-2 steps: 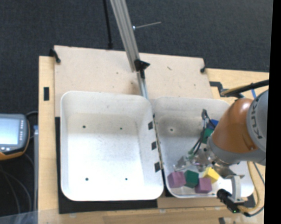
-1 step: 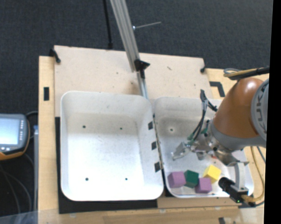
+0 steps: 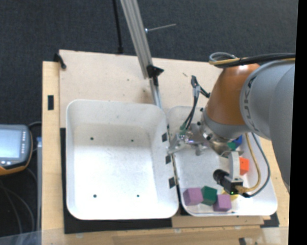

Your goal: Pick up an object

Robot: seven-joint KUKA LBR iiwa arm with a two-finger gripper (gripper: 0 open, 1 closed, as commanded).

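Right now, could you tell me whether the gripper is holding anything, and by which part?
It cannot be told: the arm hangs over the right bin, hiding the gripper's tips.

The arm (image 3: 246,100) is covering much of the right bin (image 3: 269,203), partly hiding a blue object (image 3: 236,144) and an orange block (image 3: 244,165) behind its wrist.

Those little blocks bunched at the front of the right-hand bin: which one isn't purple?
The green block. It sits between the two purple blocks, one to its left and one to its right, in the right bin.
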